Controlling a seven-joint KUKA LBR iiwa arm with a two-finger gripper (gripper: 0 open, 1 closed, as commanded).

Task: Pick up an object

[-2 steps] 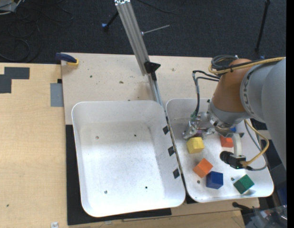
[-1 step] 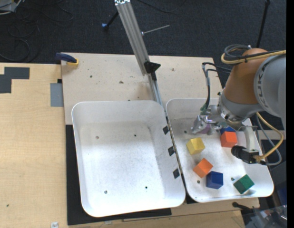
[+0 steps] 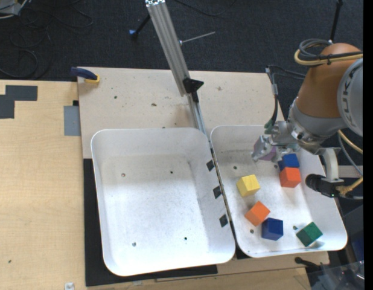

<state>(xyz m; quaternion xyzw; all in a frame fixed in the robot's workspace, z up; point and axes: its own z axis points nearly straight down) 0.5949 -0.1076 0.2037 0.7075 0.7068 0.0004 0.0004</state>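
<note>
Six blocks lie in the right bin (image 3: 331,237): a yellow block (image 3: 248,185) near its left wall, an orange block (image 3: 257,212) just below that, a dark blue block (image 3: 272,229) beside the orange one, a green block (image 3: 309,233) toward the near right corner, and a red-orange block (image 3: 290,177) touching a blue block (image 3: 290,160) at the far side. The claw (image 3: 266,148) hangs low over the far part of this bin, just left of the blue block; whether it is released or clenched cannot be told. Nothing is seen between its tips. The left bin (image 3: 114,144) sits alongside, both on the bench (image 3: 132,95). A slanted metal rail (image 3: 171,47) rises behind the bins.
</note>
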